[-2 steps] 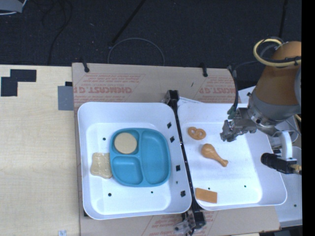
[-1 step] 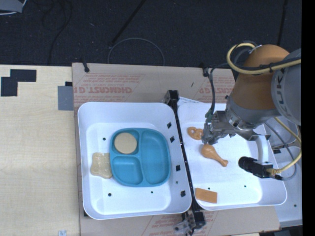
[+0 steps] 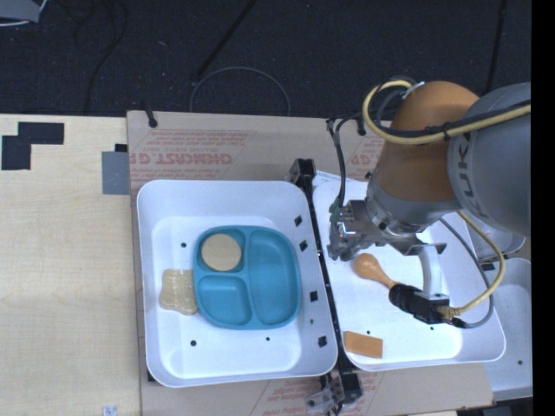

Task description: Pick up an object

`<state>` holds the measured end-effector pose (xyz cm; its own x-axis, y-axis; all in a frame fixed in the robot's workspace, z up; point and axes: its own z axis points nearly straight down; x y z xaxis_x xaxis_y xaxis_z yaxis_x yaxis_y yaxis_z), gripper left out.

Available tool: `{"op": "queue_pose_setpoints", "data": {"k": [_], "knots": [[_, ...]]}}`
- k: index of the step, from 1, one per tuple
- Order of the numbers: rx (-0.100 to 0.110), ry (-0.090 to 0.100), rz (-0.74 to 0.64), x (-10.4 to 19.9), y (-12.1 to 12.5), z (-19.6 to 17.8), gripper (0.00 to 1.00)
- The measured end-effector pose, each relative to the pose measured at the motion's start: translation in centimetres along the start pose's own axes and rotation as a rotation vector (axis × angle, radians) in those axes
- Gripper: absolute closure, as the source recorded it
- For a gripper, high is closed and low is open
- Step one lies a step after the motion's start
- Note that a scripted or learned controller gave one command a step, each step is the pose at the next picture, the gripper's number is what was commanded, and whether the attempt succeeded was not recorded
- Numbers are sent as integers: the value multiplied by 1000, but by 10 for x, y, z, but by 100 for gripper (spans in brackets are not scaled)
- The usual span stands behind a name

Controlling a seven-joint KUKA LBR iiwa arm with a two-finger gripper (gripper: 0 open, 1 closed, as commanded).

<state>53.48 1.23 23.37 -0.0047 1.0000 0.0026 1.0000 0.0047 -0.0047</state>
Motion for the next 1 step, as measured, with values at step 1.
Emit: {"op": "queue_pose_setpoints", "data": {"k": [1], "knots": [[2, -1, 1, 51, 1, 9, 100]]}}
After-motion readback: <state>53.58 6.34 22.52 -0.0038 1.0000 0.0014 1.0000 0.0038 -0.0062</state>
